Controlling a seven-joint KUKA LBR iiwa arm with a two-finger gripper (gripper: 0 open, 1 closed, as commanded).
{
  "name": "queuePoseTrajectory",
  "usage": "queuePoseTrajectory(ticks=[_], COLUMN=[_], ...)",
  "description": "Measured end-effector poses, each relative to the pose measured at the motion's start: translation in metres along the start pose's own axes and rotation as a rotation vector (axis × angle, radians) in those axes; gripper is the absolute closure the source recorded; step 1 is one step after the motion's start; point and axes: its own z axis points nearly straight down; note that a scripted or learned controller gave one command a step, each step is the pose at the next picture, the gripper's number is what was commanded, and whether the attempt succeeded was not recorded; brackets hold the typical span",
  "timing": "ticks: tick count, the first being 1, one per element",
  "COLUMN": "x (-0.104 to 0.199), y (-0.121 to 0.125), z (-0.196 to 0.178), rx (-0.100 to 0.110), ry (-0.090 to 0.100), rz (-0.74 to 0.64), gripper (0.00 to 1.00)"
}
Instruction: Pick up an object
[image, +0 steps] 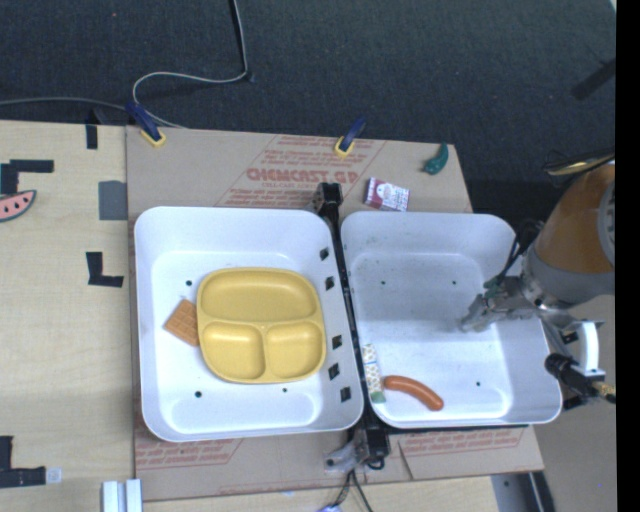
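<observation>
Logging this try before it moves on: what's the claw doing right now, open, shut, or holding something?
Claw: cannot be told; it sits low over the right bin, with nothing seen in it. The toy hot dog lies apart.

Two white bins sit side by side on a cardboard-covered surface (290, 180). The left bin (160, 260) holds a yellow divided tray (262, 325), upright, with a tan cracker (182, 322) tucked at its left edge, partly under it. In the right bin (420, 240) an orange hot dog (413, 391) lies near the front wall, and a small printed wrapper (371, 368) rests against the left wall just beside it. The hand (482, 312) hangs low over the right bin's right side, well apart from the hot dog.
</observation>
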Motion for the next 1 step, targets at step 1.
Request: queuePoseTrajectory(ticks=[1], x=[0.0000], y=[-0.0001], z=[0.0001], rx=[0.000], ry=[0.000], rz=[0.000], gripper=[0.00])
